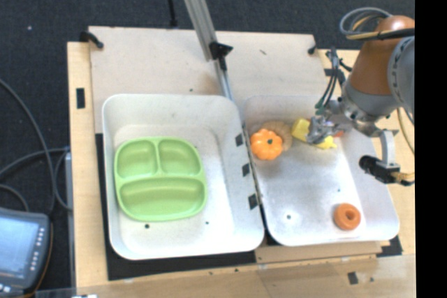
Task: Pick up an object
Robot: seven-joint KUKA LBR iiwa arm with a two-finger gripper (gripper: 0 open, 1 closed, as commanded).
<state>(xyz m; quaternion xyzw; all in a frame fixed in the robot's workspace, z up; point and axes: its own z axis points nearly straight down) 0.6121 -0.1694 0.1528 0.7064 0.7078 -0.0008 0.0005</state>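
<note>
In the right bin [307, 213] lie an orange pumpkin-shaped toy [267, 144] near the left wall, a yellow object [303, 130] at the back middle, and an orange ring-shaped piece [347, 217] at the front right. My gripper [322, 132] is down in the right bin directly over the right end of the yellow object, hiding part of it. A bit of yellow shows just beneath the gripper's tip.
The left bin [223, 220] holds a green divided plate [160, 177]. A metal pole [199, 7] slants up from between the bins at the back. The bench's wooden surface [160, 59] stretches behind the bins.
</note>
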